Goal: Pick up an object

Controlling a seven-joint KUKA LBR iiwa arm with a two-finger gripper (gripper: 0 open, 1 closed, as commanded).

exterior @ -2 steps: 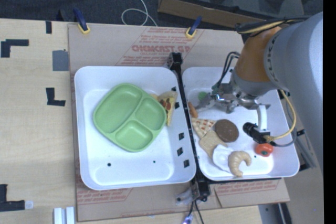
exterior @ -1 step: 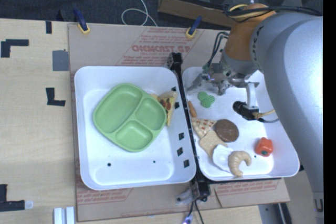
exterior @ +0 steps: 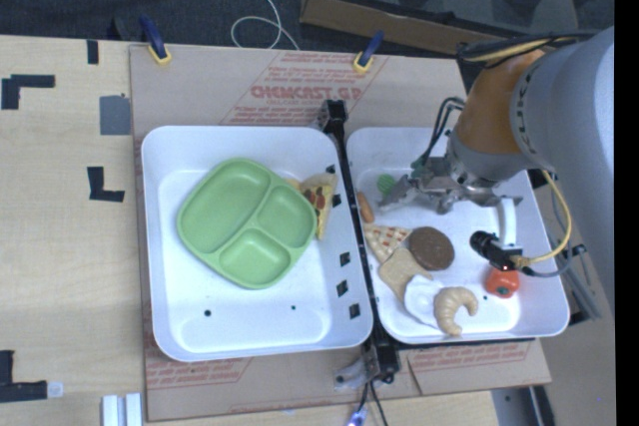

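From my seat at the feed, the arm [exterior: 539, 105] comes in from the right and bends down over the right bin [exterior: 544, 319], its orange band sitting just above the wrist. The gripper [exterior: 424, 190] hangs low in the upper part of that bin, pointing toward the divider between the two bins. I cannot tell how the tool is set or whether it has hold of anything; the metal parts there blur together and nothing readable sits in its grasp.

Just to the left of the gripper lies a small green piece [exterior: 385, 183] on the bin floor, close by but whether it touches the tool I cannot say. Below the gripper is a round brown cookie [exterior: 431, 248], with a slice of pizza [exterior: 384, 238] beside it on the left and a tan slab like toast [exterior: 397, 271] under both. Nearer the front edge a croissant [exterior: 456, 306] rests on a white lump [exterior: 424, 295]. A small red-orange piece [exterior: 502, 283] sits toward the right wall, just under a black fitting on the arm's cable (not a loose item, as far as I can make out).

The left bin [exterior: 165, 314] holds a green divided plate [exterior: 249, 222], tilted across its middle, and a second pizza slice [exterior: 319, 196] is just beside the plate's right edge near the divider.
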